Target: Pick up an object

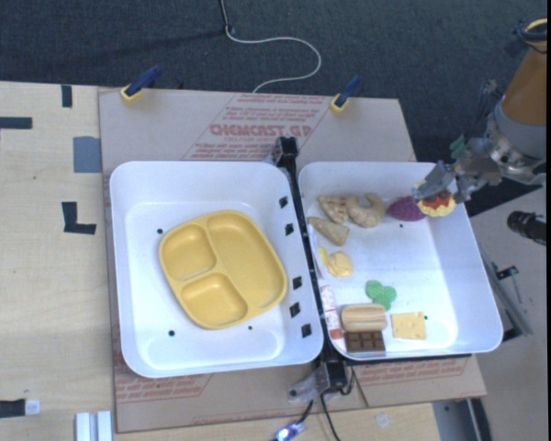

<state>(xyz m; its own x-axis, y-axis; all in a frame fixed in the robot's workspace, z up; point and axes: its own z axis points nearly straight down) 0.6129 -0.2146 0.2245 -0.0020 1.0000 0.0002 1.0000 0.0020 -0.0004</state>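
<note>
My gripper (440,194) hangs over the far right corner of the right bin (464,274). A small yellow and red toy (440,207) sits between its fingertips, and the fingers are shut on it. A purple toy (405,209) lies just left of it on the bin floor. Further left are tan food pieces (351,209), with another tan piece (331,231) and a pale yellow piece (338,264) below them. Near the front lie a green piece (380,293), a bun (364,316), a brown chocolate block (365,341) and a yellow cheese square (408,325).
The left bin (138,246) holds a yellow compartment plate (222,267). A black divider clip (286,150) sits between the bins at the back. Blue and yellow clamps (140,83) (345,93) pin the cardboard base. A white cable (275,44) lies on the dark floor behind.
</note>
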